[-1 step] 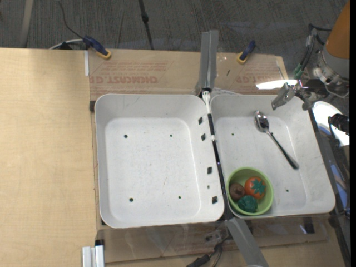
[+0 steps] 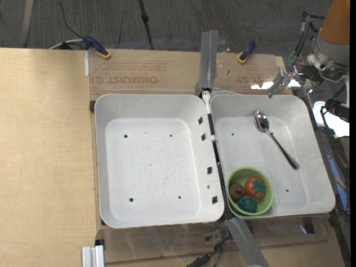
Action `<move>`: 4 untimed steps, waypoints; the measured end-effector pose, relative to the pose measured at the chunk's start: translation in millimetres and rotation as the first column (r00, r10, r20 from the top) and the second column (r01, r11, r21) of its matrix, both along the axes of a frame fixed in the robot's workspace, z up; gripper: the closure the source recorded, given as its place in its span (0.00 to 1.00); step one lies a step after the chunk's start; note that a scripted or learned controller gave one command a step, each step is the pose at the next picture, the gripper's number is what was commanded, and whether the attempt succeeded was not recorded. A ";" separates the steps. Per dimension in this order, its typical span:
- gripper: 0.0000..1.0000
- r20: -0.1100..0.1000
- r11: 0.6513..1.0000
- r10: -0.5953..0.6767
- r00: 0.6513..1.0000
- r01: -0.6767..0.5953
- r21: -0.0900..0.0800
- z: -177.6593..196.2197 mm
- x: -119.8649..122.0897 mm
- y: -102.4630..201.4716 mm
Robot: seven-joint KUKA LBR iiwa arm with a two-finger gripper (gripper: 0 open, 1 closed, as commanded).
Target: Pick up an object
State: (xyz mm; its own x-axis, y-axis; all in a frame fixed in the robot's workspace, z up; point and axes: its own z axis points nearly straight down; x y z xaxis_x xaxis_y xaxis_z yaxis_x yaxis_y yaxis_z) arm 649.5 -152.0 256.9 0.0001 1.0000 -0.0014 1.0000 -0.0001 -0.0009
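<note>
A robotics lab: clamped cardboard (image 2: pixel 183 71), tripod legs (image 2: pixel 143 15), cables (image 2: pixel 67 21).

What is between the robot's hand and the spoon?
Nothing visible. The spoon lies alone on the right bin's floor, apart from the green bowl. The hand hovers over the bin's far right corner.

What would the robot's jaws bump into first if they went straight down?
Probably the back rim of the right bin, since the gripper hangs about over it. Depth is unclear here. The spoon lies further in.

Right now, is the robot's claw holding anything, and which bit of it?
Nothing. The gripper sits above the right bin's far corner; the spoon lies untouched.
</note>
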 end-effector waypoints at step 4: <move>1.00 0.005 0.993 0.120 0.993 -0.120 -0.001 -153.8 10.5 16.8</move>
State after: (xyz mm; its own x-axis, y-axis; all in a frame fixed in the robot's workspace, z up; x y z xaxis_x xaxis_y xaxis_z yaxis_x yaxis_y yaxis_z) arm 659.9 -135.3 103.1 -0.1199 0.9928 -0.0028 0.9928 0.1199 0.0037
